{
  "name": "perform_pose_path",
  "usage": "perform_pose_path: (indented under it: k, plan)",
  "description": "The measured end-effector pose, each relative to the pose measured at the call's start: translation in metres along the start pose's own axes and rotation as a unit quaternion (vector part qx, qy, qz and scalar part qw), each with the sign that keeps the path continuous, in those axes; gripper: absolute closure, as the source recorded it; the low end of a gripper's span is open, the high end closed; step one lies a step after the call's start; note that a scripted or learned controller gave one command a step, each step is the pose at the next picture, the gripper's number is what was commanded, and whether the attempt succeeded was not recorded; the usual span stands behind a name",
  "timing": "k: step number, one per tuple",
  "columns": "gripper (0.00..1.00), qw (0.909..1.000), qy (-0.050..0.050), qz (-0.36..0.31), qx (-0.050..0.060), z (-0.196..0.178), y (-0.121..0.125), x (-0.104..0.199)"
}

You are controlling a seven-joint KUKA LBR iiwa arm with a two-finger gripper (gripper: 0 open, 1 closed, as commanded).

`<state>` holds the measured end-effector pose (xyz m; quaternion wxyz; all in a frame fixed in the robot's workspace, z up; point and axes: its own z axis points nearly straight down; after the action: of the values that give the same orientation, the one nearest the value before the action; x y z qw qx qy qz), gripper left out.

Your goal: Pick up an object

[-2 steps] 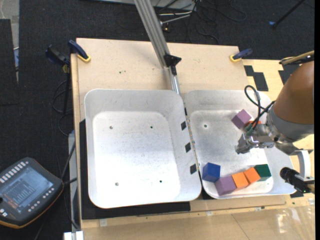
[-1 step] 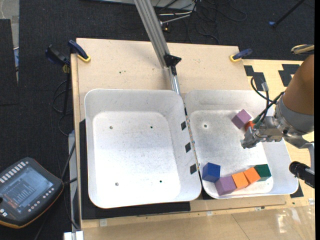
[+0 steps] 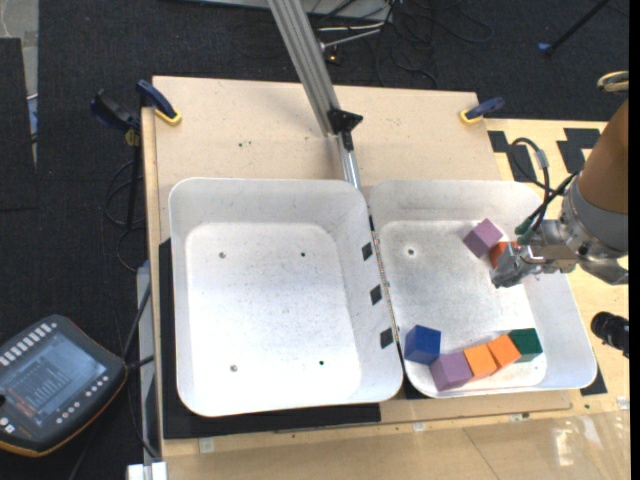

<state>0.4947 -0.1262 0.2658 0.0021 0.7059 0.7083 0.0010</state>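
Note:
In the right bin point(image 3: 560, 298), my gripper point(image 3: 507, 268) hangs low over the upper right part of the floor. A light purple cube point(image 3: 484, 236) lies just up and left of it, close to the gripper's tip. A small orange-red piece point(image 3: 497, 252) peeks out between that cube and the gripper, mostly hidden by the gripper body. Along the bin's front wall lie a blue cube point(image 3: 422, 343), a purple cube point(image 3: 450, 370), an orange cube point(image 3: 481, 358) and a green cube point(image 3: 524, 344).
The left bin point(image 3: 200, 208) stands beside the right one, sharing a middle rim. A slanted metal pole point(image 3: 310, 68) crosses the bench top behind the bins. Cables hang by the wrist at the right edge.

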Motion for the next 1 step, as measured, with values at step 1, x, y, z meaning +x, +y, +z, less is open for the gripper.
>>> perform_pose_path:
  k: [1]
  plan:
    - [1.00,1.0000,0.002,-0.003,0.003,0.0138,-0.0010,0.0585]
